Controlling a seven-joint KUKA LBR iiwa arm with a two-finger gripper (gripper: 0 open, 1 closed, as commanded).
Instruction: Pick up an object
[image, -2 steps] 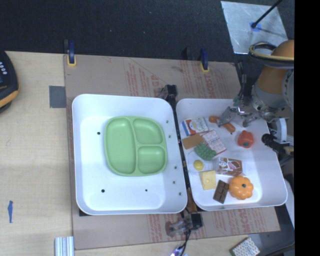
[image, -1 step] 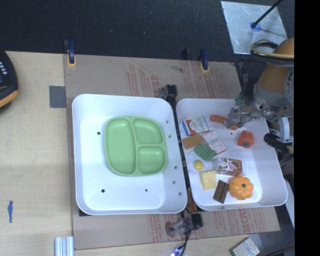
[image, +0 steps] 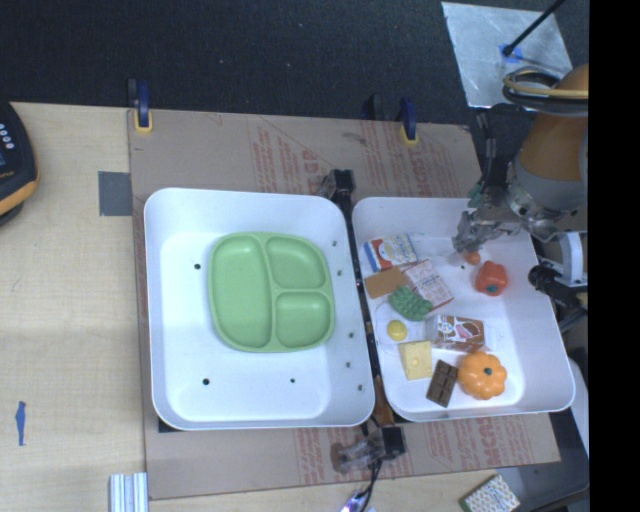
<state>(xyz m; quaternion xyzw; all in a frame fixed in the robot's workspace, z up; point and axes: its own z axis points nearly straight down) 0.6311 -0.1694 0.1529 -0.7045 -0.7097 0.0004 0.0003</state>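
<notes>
1. The tabletop (image: 70, 330) carries two shallow white bins side by side: the left bin (image: 175, 395) and the right bin (image: 545, 390).
2. A green divided plate (image: 270, 292) lies flat in the middle of the left bin.
3. The right bin holds the small objects: an orange pumpkin (image: 482, 373) near the front edge, a brown chocolate bar (image: 442, 383) just left of it, a pale yellow cheese block (image: 416, 359), a small yellow ball (image: 397, 330), a green bumpy piece (image: 408, 301), a tan cracker (image: 382, 283), and several printed packets (image: 392, 250).
4. A red-orange tomato-like piece (image: 490, 278) sits toward the bin's back right, apart from the main cluster.
5. The gripper (image: 468, 240) is low over the back part of the right bin, just left of and behind the tomato-like piece.
6. Whether the fingers are spread or closed cannot be told from this view; nothing is visibly between them.
</notes>
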